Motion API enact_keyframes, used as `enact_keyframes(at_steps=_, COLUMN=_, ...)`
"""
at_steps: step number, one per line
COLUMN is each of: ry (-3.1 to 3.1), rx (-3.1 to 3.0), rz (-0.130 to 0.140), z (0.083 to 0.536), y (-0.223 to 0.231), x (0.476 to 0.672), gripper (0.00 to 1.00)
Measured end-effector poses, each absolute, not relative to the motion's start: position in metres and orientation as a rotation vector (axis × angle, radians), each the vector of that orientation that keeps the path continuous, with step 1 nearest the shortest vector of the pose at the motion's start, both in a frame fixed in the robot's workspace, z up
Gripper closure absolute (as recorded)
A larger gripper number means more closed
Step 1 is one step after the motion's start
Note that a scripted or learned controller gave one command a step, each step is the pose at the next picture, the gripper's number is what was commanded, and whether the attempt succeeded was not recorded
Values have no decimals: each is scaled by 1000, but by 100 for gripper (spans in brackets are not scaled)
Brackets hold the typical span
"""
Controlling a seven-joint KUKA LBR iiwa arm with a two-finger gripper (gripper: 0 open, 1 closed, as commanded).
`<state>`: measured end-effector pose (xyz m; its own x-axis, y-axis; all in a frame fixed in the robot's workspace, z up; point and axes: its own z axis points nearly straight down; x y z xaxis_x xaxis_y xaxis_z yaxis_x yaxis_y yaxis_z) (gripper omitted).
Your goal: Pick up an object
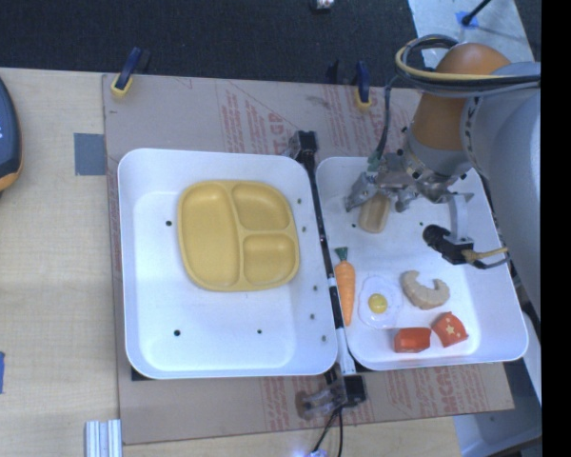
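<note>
I see the gripper [374, 201] at twelve o'clock in the right bin [500, 350], pinching a tan cylinder [372, 216] between its fingers. At six o'clock lie a carrot [344, 282], fried egg [377, 305], and two red pieces [430, 335].

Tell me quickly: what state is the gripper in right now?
Gripper: over the right bin, at a tan object; state cannot be told.

End effector [374, 201] over right bin [490, 350], tan piece [372, 216] between its fingers.
</note>
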<state>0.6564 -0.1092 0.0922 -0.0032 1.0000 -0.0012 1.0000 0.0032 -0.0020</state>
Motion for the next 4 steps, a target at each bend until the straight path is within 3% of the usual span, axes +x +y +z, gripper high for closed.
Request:
enact_keyframes(at_steps=3, ry=-2225, rx=-2212, rz=6, z=92, y=-97, x=656, gripper=0)
enact_keyframes(at_steps=4, ry=-2224, rx=-2219, rz=3, z=92, y=-113, x=657, gripper=0)
